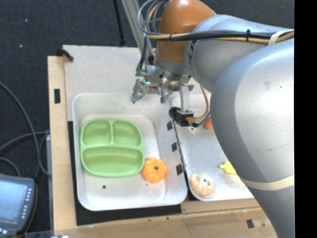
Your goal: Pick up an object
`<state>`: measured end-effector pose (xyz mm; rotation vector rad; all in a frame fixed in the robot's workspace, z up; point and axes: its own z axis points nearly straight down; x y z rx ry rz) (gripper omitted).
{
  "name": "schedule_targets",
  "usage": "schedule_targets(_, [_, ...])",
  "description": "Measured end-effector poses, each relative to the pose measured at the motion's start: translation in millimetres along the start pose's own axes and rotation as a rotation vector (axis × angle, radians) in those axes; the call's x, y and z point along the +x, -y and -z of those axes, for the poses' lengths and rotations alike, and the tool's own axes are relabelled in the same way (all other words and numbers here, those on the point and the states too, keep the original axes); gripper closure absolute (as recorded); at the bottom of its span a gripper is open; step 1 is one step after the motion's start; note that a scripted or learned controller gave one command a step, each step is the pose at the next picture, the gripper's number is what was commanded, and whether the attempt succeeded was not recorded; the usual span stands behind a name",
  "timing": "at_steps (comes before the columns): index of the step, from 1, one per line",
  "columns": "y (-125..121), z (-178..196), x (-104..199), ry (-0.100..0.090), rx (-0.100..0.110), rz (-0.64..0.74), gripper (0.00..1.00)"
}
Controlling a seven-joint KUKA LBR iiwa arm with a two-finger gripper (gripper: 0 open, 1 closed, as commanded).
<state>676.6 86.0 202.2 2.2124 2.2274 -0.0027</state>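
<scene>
My gripper [148,97] hangs over the far edge of the left bin [77,133], its two fingers spread apart with nothing between them. In that bin lies a green divided plate [112,147], and a small orange pumpkin [154,170] sits against the plate's near right corner. The right bin [198,150] holds a cream-coloured round object [203,185] at its near edge, a yellow piece [228,168] and an orange item [208,124], both partly hidden by the arm.
The grey arm with its orange band [181,21] covers most of the right bin. A black cable and fitting [181,117] hang below the wrist near the divide between the bins. Bare bench [99,71] lies behind the left bin.
</scene>
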Motion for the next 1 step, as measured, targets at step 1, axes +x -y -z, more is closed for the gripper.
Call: schedule_targets(1, [0.1, -0.1, 0.2, 0.000, 0.000, 0.002, 0.00])
